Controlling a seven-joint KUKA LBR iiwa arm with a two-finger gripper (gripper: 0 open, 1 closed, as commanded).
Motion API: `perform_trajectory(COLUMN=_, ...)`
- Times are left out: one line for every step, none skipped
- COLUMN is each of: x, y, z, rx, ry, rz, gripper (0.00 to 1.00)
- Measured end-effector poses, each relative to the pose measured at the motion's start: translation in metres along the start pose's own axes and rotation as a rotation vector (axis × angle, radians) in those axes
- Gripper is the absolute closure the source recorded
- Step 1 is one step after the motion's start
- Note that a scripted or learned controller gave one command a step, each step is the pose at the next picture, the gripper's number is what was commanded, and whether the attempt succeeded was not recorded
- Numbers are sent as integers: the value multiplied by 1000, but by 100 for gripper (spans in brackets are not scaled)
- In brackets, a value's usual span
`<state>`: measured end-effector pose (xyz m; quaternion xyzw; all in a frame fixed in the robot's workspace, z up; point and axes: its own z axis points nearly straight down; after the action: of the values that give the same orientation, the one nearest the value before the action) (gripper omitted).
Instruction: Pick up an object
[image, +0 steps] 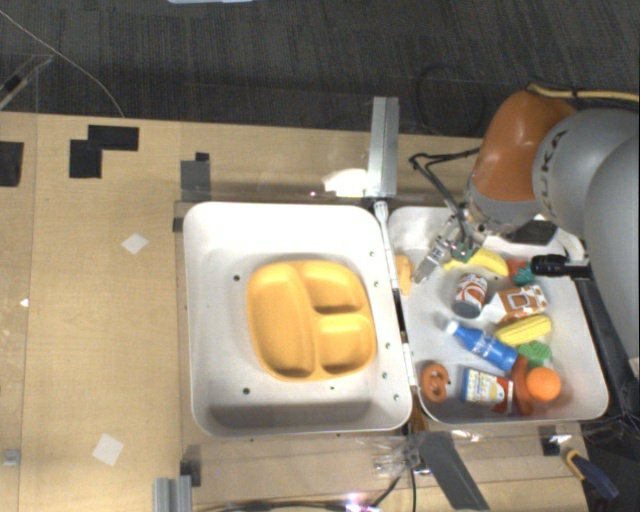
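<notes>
Where the metallic jaws (441, 253) hang, open or closed unclear, glossy plastic toys (490, 345) crowd.

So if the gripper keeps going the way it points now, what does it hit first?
The gripper points down and toward the view's left, at the bare floor of the right bin. It probably meets that floor first, near the divider; the depth is unclear.

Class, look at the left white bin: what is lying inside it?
Inside the left bin lies a yellow divided tray, with three compartments showing. Whatever sits beneath the tray is covered.
</notes>
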<state>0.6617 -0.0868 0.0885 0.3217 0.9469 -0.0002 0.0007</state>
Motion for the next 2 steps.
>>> perform_trajectory(x=1, y=6, z=-100, rx=-7, ry=-10, rz=-2, gripper=0)
perform_trajectory(x=13, y=-5, z=-13, rx=-3, ry=-2, rz=197, gripper=0)
